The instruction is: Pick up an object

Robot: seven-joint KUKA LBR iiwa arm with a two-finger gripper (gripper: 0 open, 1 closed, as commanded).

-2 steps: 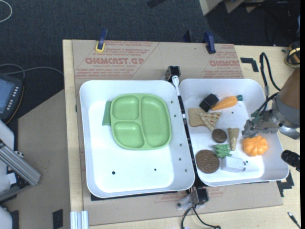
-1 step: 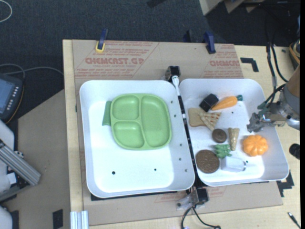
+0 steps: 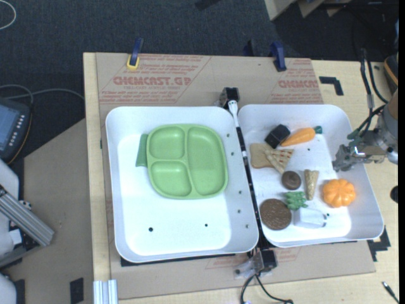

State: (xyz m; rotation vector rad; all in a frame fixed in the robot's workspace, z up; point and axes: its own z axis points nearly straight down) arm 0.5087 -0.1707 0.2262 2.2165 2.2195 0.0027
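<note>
Brown board (image 3: 190,75) printed "CHEMCAST" behind two white bins (image 3: 120,170); fingers (image 3: 345,157) at right rim, grip state unclear.

Bench (image 3: 101,170) under two white bins (image 3: 126,189)

Two bins sit side by side on the bench (image 3: 101,170), touching along their inner walls. The left bin (image 3: 126,233) holds a tray (image 3: 187,161), set toward its far side. The right bin (image 3: 342,230) is crowded. A block (image 3: 276,135) and a carrot (image 3: 298,136) lie near its far wall, the carrot just right of the block. A wedge (image 3: 266,157) lies nearer, by the inner wall. A puck (image 3: 291,180) and a cob (image 3: 311,183) sit mid-bin, a pumpkin (image 3: 338,193) to their right. A disc (image 3: 276,213) lies by the near wall, a sprig (image 3: 295,200) touching it. The claw (image 3: 348,155) hangs over the bin's right edge.
</note>
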